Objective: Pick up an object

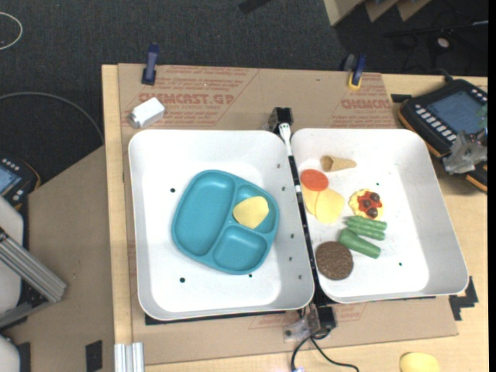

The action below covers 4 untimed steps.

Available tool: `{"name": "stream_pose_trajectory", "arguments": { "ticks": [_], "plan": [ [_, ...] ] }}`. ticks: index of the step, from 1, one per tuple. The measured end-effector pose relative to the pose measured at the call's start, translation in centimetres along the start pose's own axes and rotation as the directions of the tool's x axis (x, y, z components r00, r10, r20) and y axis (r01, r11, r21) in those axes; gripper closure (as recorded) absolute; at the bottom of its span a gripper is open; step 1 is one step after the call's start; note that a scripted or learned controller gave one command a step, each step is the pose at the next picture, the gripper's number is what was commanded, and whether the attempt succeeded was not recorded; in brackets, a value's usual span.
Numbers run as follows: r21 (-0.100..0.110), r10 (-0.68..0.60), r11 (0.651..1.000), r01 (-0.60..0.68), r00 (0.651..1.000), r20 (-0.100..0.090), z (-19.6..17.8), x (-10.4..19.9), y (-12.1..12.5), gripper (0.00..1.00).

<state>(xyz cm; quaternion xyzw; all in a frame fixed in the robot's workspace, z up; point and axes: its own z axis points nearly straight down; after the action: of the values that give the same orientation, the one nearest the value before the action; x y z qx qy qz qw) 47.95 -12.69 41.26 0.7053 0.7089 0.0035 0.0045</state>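
Nearest me, a brown patty (334, 260) lies in the right bin (434, 208) beside green beans (361, 235); a yellow piece (251, 211) rests in the teal tray (205, 223), left bin (155, 231).

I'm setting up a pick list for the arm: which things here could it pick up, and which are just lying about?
For the job, in the right bin: orange slice, yellow pieces, small pizza, green beans, brown patty, cone. In the left bin: blue tray, yellow chip.

Lying about: clamps, white tag, pendant.
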Motion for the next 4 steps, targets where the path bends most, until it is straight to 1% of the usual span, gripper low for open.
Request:
{"name": "stream_pose_trajectory", "arguments": {
  "ticks": [1,2,3,4],
  "plan": [
    [0.017,0.007,1.000,-0.007,1.000,-0.003,6.0,-1.2,-0.1,1.00],
    [0.016,0.010,1.000,-0.010,1.000,-0.002,9.3,-6.6,-0.2,1.00],
    [0.001,0.001,1.000,-0.001,1.000,0.002,2.2,-3.6,0.1,1.00],
    [0.016,0.003,1.000,-0.003,1.000,-0.003,6.6,-3.6,2.5,1.00]
  ]
}}
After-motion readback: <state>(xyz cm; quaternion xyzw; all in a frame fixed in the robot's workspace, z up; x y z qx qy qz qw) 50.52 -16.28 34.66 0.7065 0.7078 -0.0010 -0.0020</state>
